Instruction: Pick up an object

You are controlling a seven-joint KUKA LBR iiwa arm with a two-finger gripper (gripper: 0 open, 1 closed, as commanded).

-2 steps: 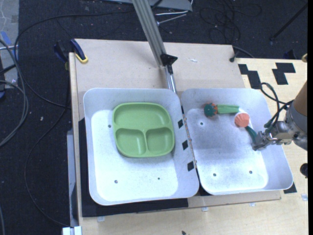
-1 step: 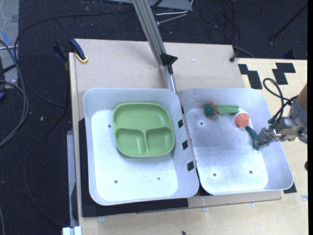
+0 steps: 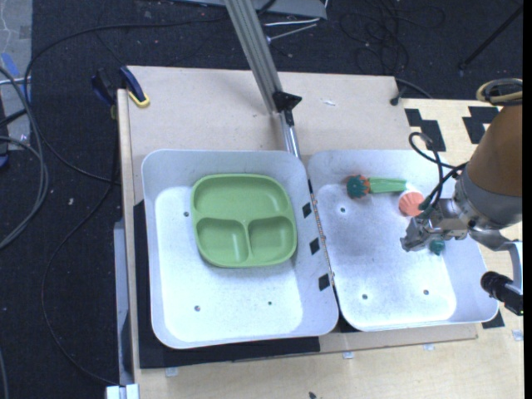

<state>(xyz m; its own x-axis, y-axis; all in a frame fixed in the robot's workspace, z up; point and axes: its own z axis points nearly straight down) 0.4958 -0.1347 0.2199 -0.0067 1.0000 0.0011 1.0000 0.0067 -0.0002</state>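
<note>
Gripper [image 3: 422, 241] low over right bin [image 3: 391, 306], below orange disc [image 3: 410, 203]; green tray [image 3: 245, 220] in left bin [image 3: 216, 314].

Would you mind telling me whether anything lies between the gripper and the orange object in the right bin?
Nothing visible does. The gripper sits over the right bin, just below the orange object, with only bare bin floor between them. The green toy lies to that object's left, out of the way.

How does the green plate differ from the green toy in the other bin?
The plate is large, pale green and has three compartments; the toy is small, slim, with a darker teal end. The plate lies in the left bin, the toy in the right bin, nearer the gripper. Both are green.
</note>
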